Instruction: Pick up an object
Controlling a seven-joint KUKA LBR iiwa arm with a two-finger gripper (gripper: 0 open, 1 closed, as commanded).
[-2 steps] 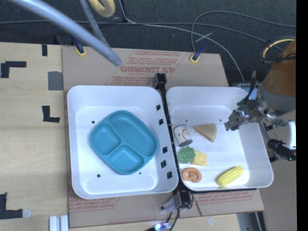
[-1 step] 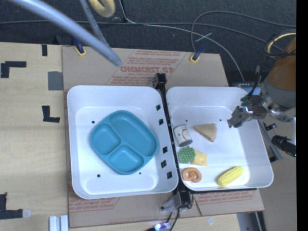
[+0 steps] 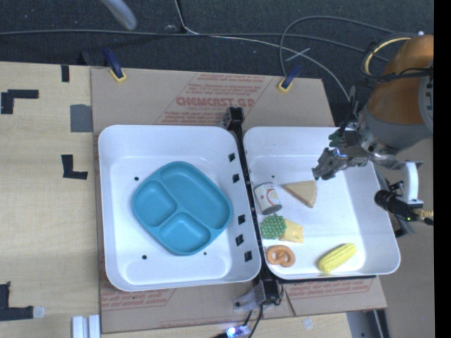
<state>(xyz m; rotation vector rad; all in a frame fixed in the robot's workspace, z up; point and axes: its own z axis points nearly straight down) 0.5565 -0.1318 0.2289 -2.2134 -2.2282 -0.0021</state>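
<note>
The fingers (image 3: 325,169) hang over the right bin (image 3: 373,210), near its upper right part, and they are dark and small in this view, so whether they are spread or closed cannot be told; nothing shows between them. They sit just above and to the right of the wedge (image 3: 301,192), a pale tan triangle lying flat on the bin floor, apparently apart from it. Left of the wedge, a can (image 3: 267,198) lies on its side close to the wall between the 2 bins. Below the can is a green broccoli piece (image 3: 273,226) touching a yellow block (image 3: 292,233), and below those a pretzel (image 3: 281,256). A corn cob (image 3: 337,257) lies tilted near the bin's lower right corner, well apart from the fingers. Behind the fingers the grey arm (image 3: 394,122) rises toward the right edge, with its orange band (image 3: 412,55) at the top right. The left bin (image 3: 116,189) holds a blue tray (image 3: 182,208) with 3 compartments, turned at a slant. Both bins rest on a cardboard sheet (image 3: 211,97) on the wooden tabletop (image 3: 42,210), clipped at its far edge by 2 clamps (image 3: 115,67).
</note>
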